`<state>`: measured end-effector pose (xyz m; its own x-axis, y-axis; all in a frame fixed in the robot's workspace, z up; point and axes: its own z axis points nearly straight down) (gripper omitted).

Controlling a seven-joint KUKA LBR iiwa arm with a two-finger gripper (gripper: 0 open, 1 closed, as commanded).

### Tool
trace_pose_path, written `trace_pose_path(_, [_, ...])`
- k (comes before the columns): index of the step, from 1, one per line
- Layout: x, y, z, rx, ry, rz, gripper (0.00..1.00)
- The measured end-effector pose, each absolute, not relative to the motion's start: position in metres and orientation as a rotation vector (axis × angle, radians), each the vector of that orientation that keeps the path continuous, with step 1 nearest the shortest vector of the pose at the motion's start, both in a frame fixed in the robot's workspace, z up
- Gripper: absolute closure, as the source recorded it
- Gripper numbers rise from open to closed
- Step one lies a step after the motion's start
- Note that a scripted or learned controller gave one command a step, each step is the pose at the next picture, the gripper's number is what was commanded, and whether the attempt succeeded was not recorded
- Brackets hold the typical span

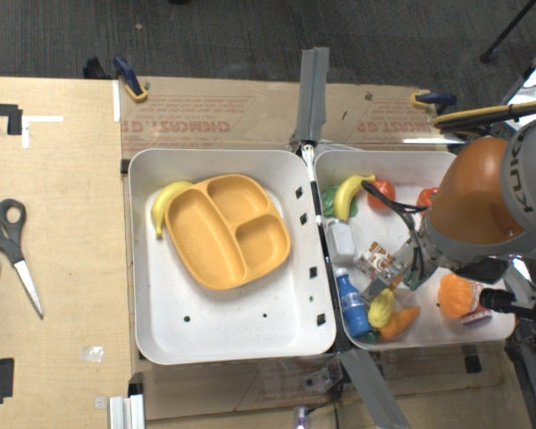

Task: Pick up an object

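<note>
The grey arm with its orange band (478,195) reaches over the right shallow white bin (411,161), while the left shallow white bin (152,329) holds a yellow-orange three-compartment plastic plate (228,231) with a yellow toy banana (165,202) touching its upper-left edge. The two-finger gripper (386,275) sits low in the right bin's clutter, and I cannot tell how it is set. Around it lie a second yellow banana (348,195), a blue bottle (350,304), an orange carrot-shaped toy (400,322) and an orange lump (457,296).
</note>
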<state>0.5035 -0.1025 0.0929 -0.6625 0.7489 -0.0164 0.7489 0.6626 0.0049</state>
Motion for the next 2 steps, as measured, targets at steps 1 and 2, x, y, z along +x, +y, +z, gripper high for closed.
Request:
trace_pose_path(1, [0.5136, -0.1033, 0.0919, 1.244, 2.877, -0.006, 0.00])
trace_pose_path(2, [0.5049, -0.1032, 0.0921, 1.403, 2.798, -0.004, 0.00])
